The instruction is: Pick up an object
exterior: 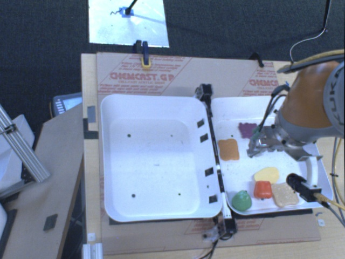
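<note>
A: What lies in the right bin (pixel 302 104)?

B: Small toy foods: a flat orange slab (pixel 229 149), a knobbly purple piece (pixel 247 129), a yellow lump (pixel 267 174), a red block (pixel 262 189), a tan slice (pixel 284 194), a round green one (pixel 241 200).

A: And the gripper (pixel 259 146)?

B: It hangs between purple and yellow pieces; whether the fingers are spread I cannot tell. The left bin (pixel 156 155) is smooth white plastic on a board-covered tabletop (pixel 178 75), dark carpet (pixel 226 15) beyond.

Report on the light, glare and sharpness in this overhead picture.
Camera view: even, soft light; the left bin shows faint shading along its walls, the bright sheet above the bench is washed out by glare, and the hand looks slightly blurred.
</note>
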`<state>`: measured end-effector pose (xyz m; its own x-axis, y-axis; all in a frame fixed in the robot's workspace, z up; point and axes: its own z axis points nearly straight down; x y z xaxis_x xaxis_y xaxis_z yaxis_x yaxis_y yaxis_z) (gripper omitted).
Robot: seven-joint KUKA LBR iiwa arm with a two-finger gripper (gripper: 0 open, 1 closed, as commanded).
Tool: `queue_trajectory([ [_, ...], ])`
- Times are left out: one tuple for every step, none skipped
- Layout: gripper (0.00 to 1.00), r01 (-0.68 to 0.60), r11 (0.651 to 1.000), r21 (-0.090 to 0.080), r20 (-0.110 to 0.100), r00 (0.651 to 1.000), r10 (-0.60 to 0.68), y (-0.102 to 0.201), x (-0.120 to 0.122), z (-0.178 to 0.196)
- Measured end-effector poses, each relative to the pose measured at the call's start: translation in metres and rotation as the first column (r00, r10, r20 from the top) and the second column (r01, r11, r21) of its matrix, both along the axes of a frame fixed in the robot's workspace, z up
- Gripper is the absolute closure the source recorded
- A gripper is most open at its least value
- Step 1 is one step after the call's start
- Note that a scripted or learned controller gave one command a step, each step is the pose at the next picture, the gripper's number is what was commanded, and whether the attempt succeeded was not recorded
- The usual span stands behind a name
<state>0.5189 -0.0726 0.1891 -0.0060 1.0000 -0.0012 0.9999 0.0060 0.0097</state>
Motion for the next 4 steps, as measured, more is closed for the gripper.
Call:
queue_trajectory([
  [1.00,-0.006,1.000,0.004,-0.008,1.000,0.006,0.091,0.012,-0.005],
  [1.00,-0.001,1.000,0.001,0.009,1.000,0.001,0.088,0.045,0.154],
  [1.00,-0.001,1.000,0.001,-0.004,1.000,0.001,0.123,0.083,0.166],
  [1.00,0.000,1.000,0.000,-0.006,1.000,0.000,0.117,0.153,0.138],
])
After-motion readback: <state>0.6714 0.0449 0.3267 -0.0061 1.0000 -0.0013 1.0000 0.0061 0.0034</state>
